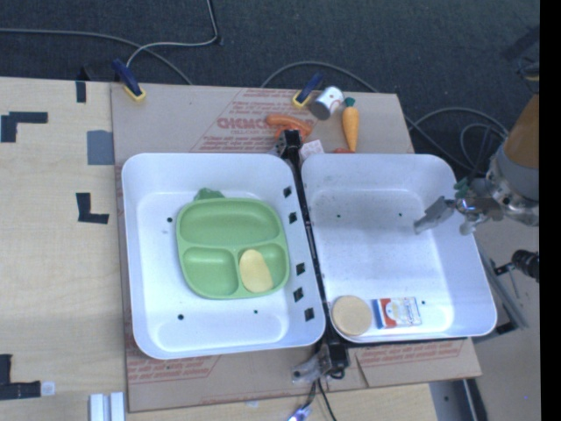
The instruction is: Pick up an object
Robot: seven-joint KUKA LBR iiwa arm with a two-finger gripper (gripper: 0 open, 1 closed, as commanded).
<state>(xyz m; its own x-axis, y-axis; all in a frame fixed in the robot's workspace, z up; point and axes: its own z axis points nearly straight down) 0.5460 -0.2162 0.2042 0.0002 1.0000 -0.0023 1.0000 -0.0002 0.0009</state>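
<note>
Nearest the camera, a round tan disc (pixel 351 315) and a flat white printed packet (pixel 399 311) are seen lying just beside each other at the near edge of the right white bin (pixel 377 235), well below and left of the jaws. Nothing is held between the fingers of the grey two-finger gripper (pixel 434 215), which is poised at the bin's right rim; whether it is spread or closed cannot be told. No object is judged picked yet; approach, descent and grasp are left.
</note>
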